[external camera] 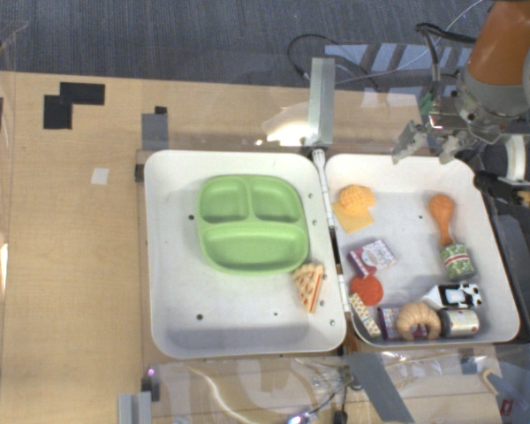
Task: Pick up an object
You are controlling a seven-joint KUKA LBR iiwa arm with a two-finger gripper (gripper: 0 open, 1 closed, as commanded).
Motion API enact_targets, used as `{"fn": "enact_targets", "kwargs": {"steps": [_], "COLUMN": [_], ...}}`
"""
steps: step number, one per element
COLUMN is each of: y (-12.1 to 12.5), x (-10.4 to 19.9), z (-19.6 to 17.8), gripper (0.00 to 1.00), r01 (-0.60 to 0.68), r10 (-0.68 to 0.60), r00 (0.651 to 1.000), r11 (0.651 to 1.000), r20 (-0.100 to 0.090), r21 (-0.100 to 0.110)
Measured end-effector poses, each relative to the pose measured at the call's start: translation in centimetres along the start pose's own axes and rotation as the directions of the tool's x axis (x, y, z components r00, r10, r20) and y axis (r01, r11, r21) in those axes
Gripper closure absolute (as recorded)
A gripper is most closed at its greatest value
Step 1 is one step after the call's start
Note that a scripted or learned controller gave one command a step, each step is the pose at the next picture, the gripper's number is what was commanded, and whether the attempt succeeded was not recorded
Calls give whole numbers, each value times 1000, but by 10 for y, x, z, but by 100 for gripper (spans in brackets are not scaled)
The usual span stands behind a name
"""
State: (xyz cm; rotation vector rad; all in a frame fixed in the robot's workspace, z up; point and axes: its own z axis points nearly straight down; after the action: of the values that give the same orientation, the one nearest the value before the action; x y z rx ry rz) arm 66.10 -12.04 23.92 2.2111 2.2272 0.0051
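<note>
The arm is hovering over the far edge of the right bin point(499, 263), so the reaching step is in hand. Its gripper point(427, 142) is hanging with fingers apart, holding nothing. The left bin point(172, 325) is carrying a green tray point(250, 223). Next comes a descent onto one piece (my guess: the drumstick point(442, 215), lying alone toward the far right wall with bare floor around it).
</note>
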Motion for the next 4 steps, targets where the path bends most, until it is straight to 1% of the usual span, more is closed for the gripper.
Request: {"fn": "enact_targets", "kwargs": {"steps": [1,2,3,4], "y": [-13,-29,-43,-65], "x": [28,34,38,8], "z": [132,137,138,103], "gripper": [0,0,0,0], "r01": [-86,-15,95,304], "r10": [86,15,-95,-304], "r00": [996,1000,995,953], "r11": [996,999,995,953], "r20": [0,4,6,1], "r21": [-8,-38,-35,-2]}}
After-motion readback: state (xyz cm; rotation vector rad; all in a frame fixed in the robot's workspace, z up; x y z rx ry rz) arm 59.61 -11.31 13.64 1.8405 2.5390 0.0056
